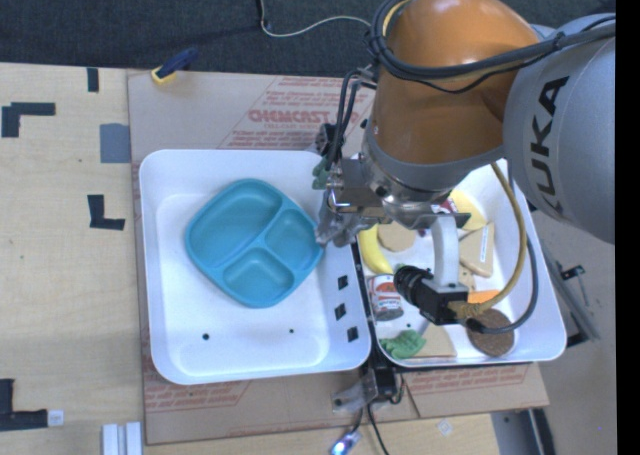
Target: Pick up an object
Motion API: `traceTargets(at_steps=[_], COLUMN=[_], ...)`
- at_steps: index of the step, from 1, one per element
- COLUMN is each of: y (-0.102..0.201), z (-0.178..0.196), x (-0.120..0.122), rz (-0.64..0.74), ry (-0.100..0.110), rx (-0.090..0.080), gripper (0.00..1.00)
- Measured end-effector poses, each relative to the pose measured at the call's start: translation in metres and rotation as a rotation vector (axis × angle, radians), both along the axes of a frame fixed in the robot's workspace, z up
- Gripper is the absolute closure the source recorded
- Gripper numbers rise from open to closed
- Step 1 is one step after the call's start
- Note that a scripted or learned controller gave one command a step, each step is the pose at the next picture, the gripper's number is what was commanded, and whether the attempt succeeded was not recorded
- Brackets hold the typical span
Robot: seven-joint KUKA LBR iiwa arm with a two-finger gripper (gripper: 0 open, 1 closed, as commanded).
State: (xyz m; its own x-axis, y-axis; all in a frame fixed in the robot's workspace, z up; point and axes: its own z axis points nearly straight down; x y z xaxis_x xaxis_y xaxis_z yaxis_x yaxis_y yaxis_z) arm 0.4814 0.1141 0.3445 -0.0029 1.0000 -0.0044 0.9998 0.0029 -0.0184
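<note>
Nearest the lens: arm [450,53], its orange band bulging over the right bin [545,283]. Below that, gripper [338,211], low over the wall between the two bins. Tucked under the wrist, so cannot tell whether spread wide, pinched narrow, or holding anything.

Just beside the gripper, toward the view's left: plate [255,243], blue, three compartments, lying flat in the left bin [150,243], near rim close by the tool; contact unclear. Just beside the gripper on the opposite side: banana [372,253], yellow, partly covered by the wrist. Farther off on that same side, among small clutter: brown disc [492,335] and green scrap [405,345], both toward the bin's front edge.

Likeliest picks, judging by nearness: plate or banana.

Plate: probably light, stiff plastic, smooth and slippery, flat on the floor with little to grab. Best taken at the raised rim nearest the gripper, or across a divider ridge.

Banana: probably light, rounded and curved, apt to roll aside. Best pinched across its width, near the middle.
</note>
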Motion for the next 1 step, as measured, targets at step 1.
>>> traceTargets(at_steps=[1], y=[0.0005], z=[0.1107], x=[0.0028], rz=[0.0], ry=[-0.029], rx=[0.007], gripper=[1.0])
